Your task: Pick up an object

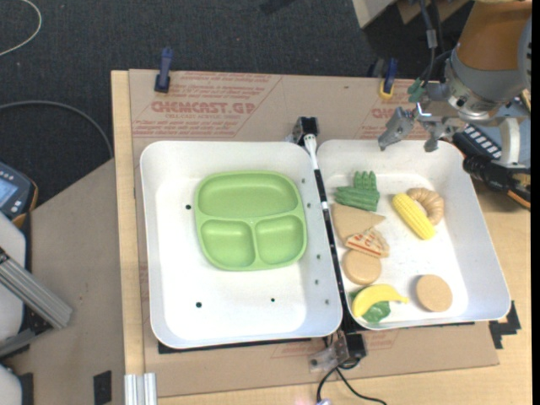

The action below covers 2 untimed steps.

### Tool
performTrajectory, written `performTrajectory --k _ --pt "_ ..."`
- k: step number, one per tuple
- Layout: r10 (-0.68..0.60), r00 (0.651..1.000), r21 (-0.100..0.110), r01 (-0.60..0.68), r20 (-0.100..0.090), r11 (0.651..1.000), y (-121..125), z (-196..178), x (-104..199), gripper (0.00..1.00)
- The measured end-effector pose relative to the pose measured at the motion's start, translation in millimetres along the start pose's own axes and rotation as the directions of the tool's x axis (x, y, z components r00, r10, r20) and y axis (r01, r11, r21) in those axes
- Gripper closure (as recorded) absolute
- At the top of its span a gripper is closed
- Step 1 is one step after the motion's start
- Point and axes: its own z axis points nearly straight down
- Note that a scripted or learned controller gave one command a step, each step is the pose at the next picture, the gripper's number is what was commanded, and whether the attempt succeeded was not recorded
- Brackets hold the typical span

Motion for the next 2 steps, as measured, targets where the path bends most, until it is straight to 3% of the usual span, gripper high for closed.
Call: performTrajectory --k 1,2 --pt "0.003 1.0 0.012 -0.003 -0.002 1.0 -6.3 97.8 -23.5 0.0" --pt "0.005 1.0 0.009 -0.004 -0.001 1.0 -45.4 130.0 -51.8 0.0"
